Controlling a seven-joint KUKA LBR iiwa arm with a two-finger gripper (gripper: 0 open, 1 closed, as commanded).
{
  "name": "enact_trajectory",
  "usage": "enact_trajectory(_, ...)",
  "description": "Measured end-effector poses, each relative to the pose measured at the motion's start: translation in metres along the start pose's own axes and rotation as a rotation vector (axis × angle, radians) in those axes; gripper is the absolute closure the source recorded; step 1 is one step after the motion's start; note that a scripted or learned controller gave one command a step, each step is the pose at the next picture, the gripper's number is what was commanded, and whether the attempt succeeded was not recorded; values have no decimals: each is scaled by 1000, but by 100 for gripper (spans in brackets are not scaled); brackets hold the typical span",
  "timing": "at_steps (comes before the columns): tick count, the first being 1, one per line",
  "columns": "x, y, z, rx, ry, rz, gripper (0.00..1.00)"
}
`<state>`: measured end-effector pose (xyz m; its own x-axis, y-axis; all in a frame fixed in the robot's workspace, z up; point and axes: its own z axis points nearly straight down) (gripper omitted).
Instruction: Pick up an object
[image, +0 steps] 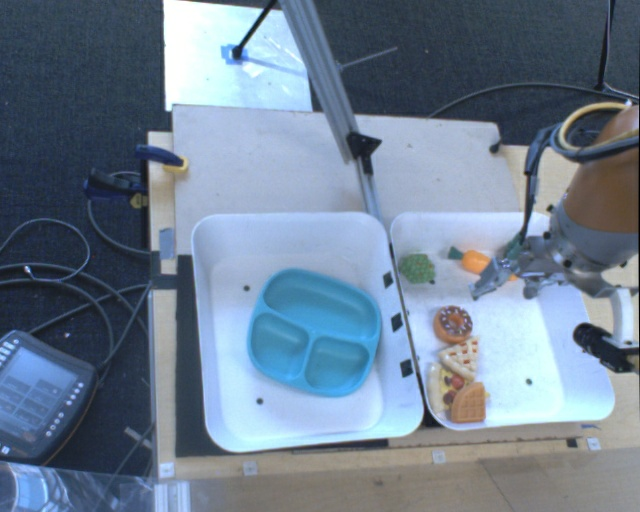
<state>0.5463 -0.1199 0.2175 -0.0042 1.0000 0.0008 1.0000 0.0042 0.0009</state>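
Although the gripper (492, 280) hung low in the right bin (560, 400) beside the carrot (473, 260), its jaws' state stayed unclear; nothing looked lifted yet.

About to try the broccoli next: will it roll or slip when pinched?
The broccoli looks like a small, bumpy toy, probably light and stiff. Its rounded, lumpy top may squirt sideways from a pinch. It sits apart from the carrot, so a nudge likely shifts it alone.

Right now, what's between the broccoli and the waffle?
In the camera view, the donut and pizza slice lie between the broccoli and the waffle.
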Motion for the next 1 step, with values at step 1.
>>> enact_trajectory(1, 0, 0, 0, -1, 0, 2, 0)
